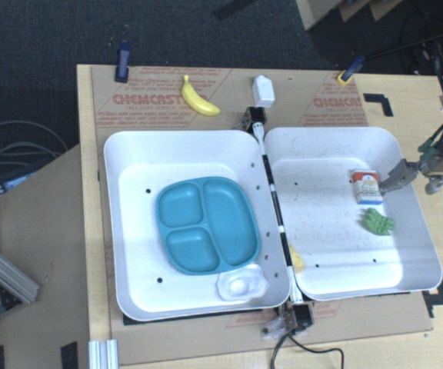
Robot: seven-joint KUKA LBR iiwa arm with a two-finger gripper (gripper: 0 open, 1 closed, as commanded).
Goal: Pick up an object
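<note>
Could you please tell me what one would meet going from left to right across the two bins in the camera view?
Blue divided plate → clear plastic cup → small white-and-red carton → green leafy toy → gripper.

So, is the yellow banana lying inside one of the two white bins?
No, the banana lies on the brown board behind the left bin, outside its rim.

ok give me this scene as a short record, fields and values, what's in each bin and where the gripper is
left bin: blue divided plate in the middle; small clear plastic cup at its near edge
right bin: small red and white carton; green leafy toy just below it
outside bins: yellow banana on the cardboard behind the left bin
gripper: at the right bin's right side, beside the carton, holding nothing that shows
task state: no object picked up yet
</note>
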